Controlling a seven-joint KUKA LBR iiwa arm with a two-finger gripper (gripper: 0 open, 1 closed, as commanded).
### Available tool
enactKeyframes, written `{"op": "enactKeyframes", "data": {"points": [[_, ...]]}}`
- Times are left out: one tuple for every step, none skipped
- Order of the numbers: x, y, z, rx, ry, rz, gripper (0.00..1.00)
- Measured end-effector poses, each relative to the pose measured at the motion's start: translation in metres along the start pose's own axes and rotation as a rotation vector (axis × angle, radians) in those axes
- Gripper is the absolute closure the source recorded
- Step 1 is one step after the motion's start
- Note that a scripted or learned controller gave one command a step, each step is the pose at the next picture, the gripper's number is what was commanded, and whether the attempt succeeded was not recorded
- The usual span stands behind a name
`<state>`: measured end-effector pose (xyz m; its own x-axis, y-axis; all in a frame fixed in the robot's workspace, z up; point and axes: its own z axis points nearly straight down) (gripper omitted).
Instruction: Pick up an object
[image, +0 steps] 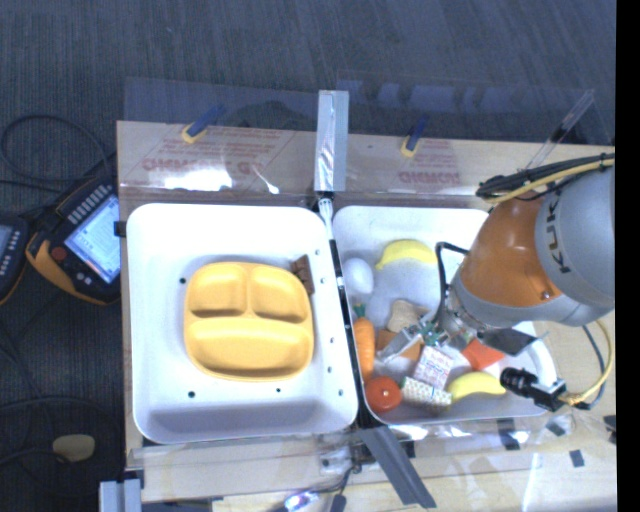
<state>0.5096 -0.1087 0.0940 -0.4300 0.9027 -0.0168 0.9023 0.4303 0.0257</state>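
The grey arm (575, 250) with its orange band enters from the right and covers much of the right bin (345, 225). The left bin (150, 300) holds a yellow divided tray (248, 320), with a small brown item (301, 268) at its far right corner, too small to identify. The right bin holds a crowded pile: a white soft toy (395, 285) with a yellow cap, a carrot (364, 342) along the left wall, a red tomato (382, 392), a small printed box (432, 368) and a banana (475, 384). The gripper (432, 335) sits low among these, by the printed box; clutter and the wrist hide its tips, so I cannot tell how the jaws stand or whether they pinch any of the pile.
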Motion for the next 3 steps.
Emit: {"op": "enactKeyframes", "data": {"points": [[-0.015, 0.025, 0.003, 0.012, 0.007, 0.015, 0.0], [-0.016, 0.028, -0.008, 0.004, 0.006, 0.015, 1.0], [0.015, 0.069, -0.088, 0.028, 0.015, 0.07, 1.0]]}}
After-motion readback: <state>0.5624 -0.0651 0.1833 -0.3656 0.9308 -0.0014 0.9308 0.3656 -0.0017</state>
